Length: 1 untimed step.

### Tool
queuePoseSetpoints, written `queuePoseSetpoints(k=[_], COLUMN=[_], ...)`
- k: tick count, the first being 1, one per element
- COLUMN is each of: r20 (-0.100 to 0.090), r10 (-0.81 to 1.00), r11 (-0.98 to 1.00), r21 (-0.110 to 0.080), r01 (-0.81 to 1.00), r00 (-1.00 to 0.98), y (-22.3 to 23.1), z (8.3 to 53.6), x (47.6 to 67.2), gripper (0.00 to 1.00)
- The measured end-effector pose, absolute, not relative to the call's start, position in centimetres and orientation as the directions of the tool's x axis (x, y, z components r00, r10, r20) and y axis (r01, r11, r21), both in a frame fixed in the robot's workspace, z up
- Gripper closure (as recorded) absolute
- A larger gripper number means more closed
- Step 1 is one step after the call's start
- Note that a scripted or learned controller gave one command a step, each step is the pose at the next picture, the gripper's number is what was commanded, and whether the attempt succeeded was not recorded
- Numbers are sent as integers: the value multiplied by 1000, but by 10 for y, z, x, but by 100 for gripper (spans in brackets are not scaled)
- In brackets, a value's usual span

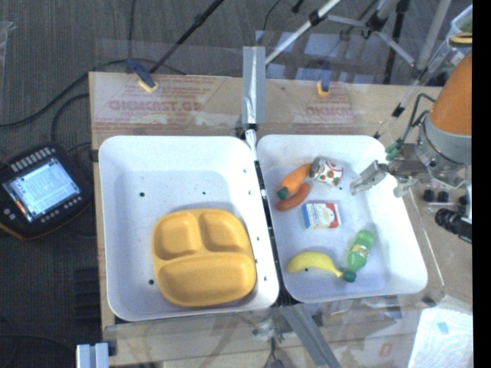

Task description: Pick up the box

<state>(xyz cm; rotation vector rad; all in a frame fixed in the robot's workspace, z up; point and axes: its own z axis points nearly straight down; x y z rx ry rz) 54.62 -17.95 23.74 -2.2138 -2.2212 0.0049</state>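
Left bin (123,205): it carries one yellow divided tray (204,256), lying flat toward the near side and apart from the loose goods, so it plays no part in the pick. Right bin (399,228): the small items are scattered across the floor with gaps between most of them, which I judge leaves room for fingers to come down. A carrot (294,179) lies tilted at the far left, with a red sausage-like piece (291,198) touching it on the near side and a small carton (327,172) with a red print touching its tip. The box (321,215), flat and white with blue and red on its face, sits near the bin's middle, just near of the carrot. A banana (313,264) and a green bottle (357,254) lie nearer still, their ends meeting. The gripper (369,179) hangs at the bin's far right, fingers spread and carrying nothing, off to the right of the box; a shift left and a descent appear necessary.
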Motion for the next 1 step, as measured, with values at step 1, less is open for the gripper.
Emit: queuePoseSetpoints(k=[1], r20=[0], r10=[998], r11=[-67], r21=[-7], r01=[998], r00=[67], y=[-159], z=[141], x=[579], gripper=[0])
